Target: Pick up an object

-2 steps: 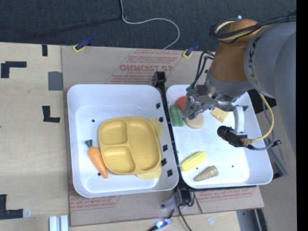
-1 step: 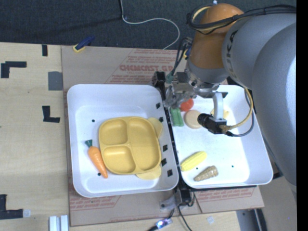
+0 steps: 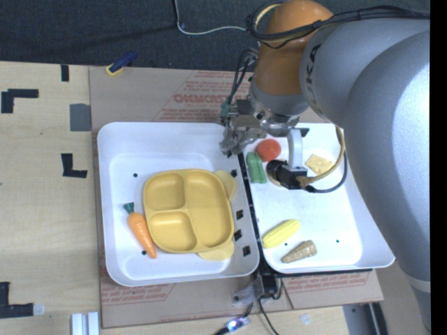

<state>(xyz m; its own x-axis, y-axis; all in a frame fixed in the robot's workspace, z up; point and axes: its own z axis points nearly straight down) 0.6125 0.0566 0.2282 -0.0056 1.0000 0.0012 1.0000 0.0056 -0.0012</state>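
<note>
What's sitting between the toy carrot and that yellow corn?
From the camera view, the yellow divided tray lies between the carrot and the corn, then the bins' shared edge.

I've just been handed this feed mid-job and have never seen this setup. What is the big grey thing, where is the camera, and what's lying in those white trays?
The big grey shape is a robot arm with an orange band above its wrist, reaching in from the right. The single camera is fixed above the bench and looks down at a slant. The gripper sits over the divide between two shallow white bins.

The left bin holds a yellow divided plate and a toy carrot beside it. The right bin holds a red round piece, a green piece, a pale yellow chunk, a yellow corn cob and a tan cone-shaped piece.

I cannot see anything between the fingers, so treat nothing as picked up.
</note>
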